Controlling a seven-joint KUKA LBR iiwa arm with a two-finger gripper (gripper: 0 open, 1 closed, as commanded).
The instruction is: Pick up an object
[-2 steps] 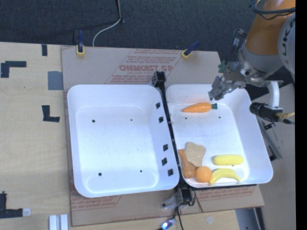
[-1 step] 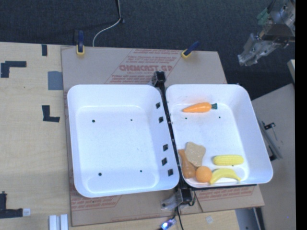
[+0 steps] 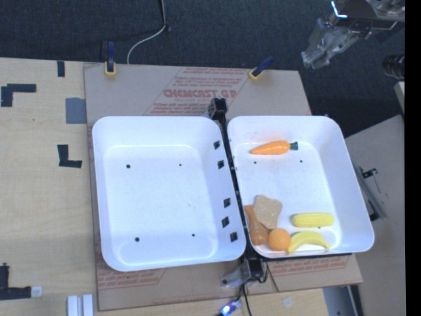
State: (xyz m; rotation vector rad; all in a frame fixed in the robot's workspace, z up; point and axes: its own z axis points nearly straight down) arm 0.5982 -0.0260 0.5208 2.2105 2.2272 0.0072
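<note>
- Camera view, looking down at a slant: the gripper hangs in the upper right corner, above the dark floor and outside both bins. Its fingers are a pale blur, and I cannot tell whether they are spread or pressed together. Nothing is seen between them.
- The right bin lies below and to the left of the fingers, well apart from them.
- A carrot lies in that bin's upper part, the nearest object to the fingers, below and to their left.
- Far below the fingers, along the bin's lower edge, a corn cob lies just above a banana.
- Left of those, an orange ball touches a tan slice of bread resting over a brown piece.
- The left bin sits further left still, beside the right bin.
</note>
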